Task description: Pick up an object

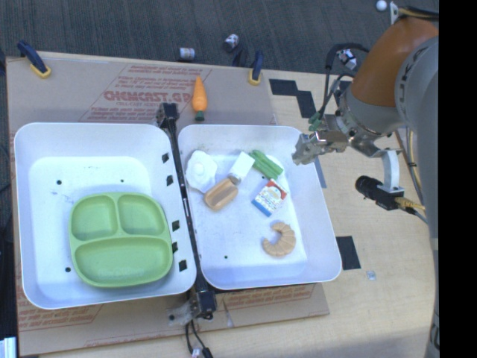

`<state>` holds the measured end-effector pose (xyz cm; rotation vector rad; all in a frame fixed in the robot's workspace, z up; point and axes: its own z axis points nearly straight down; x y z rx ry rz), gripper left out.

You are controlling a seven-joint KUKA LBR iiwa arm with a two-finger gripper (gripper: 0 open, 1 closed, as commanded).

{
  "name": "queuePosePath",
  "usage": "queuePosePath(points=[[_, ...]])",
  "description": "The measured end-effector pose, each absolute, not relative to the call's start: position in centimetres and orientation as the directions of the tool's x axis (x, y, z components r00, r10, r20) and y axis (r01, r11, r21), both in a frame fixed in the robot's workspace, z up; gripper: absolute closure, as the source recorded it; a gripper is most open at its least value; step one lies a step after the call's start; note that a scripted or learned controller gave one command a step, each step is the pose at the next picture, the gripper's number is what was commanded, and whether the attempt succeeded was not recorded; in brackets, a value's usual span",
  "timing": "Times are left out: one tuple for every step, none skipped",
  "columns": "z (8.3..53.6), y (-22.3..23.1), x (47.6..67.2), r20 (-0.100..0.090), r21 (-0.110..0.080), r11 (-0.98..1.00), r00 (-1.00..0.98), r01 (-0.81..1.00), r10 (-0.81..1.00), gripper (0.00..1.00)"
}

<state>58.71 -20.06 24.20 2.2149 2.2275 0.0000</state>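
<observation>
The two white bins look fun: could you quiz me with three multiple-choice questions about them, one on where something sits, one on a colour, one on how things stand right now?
1. Where does the croissant lie?
A. In the right bin
B. On the green tray
C. On the bench

2. What colour is the divided tray in the left bin?
A. Blue
B. Green
C. Red

3. Where is the gripper now?
A. Over the tray
B. At the right bin's far right rim
C. Resting on the croissant

Answers:
1 A, it lies near that bin's front right corner.
2 B, it is pale green.
3 B, it is above that rim, apart from the items.
</observation>
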Motion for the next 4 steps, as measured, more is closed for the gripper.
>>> queuePosePath(points=[[17.0, -19.0, 59.6, 0.001, -0.004, 0.008, -0.008, 1.0, 1.0, 1.0], [16.9, -20.1, 58.6, 0.002, -0.004, 0.005, -0.005, 1.0, 1.0, 1.0], [17.3, -21.2, 48.2, 0.0, -0.003, 0.005, -0.005, 1.0, 1.0, 1.0], [9.8, -21.2, 57.0, -0.003, 0.007, 0.007, -0.007, 1.0, 1.0, 1.0]])
